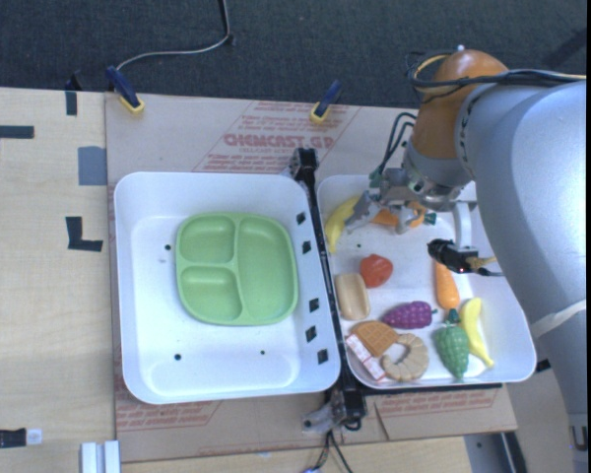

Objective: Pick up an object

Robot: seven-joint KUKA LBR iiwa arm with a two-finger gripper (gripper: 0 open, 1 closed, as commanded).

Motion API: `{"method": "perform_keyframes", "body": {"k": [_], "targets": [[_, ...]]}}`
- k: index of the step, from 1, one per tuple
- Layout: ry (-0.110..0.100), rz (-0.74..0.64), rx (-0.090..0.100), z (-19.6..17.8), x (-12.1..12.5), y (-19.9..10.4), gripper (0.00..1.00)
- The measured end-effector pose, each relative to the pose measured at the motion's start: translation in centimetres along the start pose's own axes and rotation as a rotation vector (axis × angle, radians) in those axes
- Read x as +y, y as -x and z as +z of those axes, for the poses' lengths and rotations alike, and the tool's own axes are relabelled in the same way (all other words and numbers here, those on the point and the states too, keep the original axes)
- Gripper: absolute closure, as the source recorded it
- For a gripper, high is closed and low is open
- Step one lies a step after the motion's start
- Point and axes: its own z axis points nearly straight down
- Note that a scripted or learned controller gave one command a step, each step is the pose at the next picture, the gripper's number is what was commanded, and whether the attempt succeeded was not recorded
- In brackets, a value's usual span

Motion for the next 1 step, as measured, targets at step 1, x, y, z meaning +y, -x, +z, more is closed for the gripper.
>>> {"method": "perform_keyframes", "body": {"k": [1], "targets": [[0.037,-0.001,0.009,1.24,-5.87,0.60,0.00]]}}
